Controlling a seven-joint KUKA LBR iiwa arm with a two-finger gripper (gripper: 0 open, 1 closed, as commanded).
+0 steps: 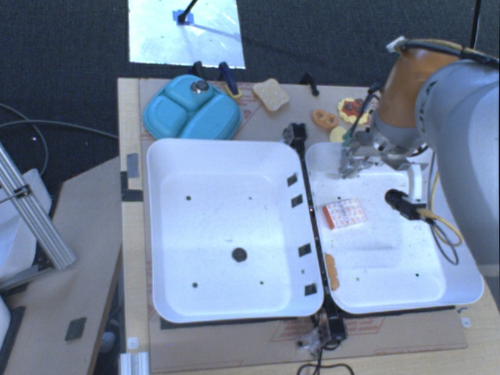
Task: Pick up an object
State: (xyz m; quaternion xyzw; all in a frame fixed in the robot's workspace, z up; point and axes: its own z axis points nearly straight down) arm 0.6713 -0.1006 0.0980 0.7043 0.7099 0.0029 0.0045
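Red-patterned packet [344, 213], long axis roughly left-right

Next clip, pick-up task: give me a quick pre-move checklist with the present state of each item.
1. Target in the right bin: a red-and-white packet lies flat near the middle. Ok.
2. Second candidate: a small orange piece sits against the divider wall, awkward to reach. Not ok.
3. Gripper over the target: it hangs near the bin's far edge, short of the packet. Not ok.
4. Finger state: cannot tell.
5. Space around the packet: bare bin floor on all sides. Ok.
6. Left bin: one small dark disc on its floor, far from the gripper. Ok.
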